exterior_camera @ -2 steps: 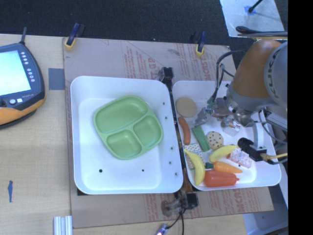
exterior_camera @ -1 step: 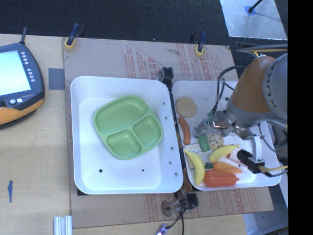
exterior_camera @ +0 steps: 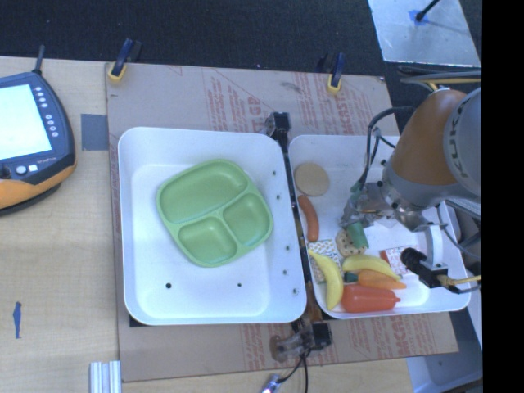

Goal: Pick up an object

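My gripper [exterior_camera: 359,218] hangs low over the middle of the right bin [exterior_camera: 327,147], under the grey and orange arm [exterior_camera: 430,150]. Just below it lies a small green and tan toy piece [exterior_camera: 356,237], touching or nearly touching the gripper. Around it lie a round tan cookie [exterior_camera: 311,178], a red sausage [exterior_camera: 309,217], a dotted cracker [exterior_camera: 326,246], two yellow bananas [exterior_camera: 328,277], an orange piece [exterior_camera: 381,278] and a red pepper [exterior_camera: 368,299].
The left bin [exterior_camera: 139,219] holds a green divided plate [exterior_camera: 214,211]. A teach pendant [exterior_camera: 29,142] lies on the bench at far left. Clamps [exterior_camera: 121,60] pin the brown board. A black part of the arm's fittings [exterior_camera: 422,268] overhangs the right bin's near corner.
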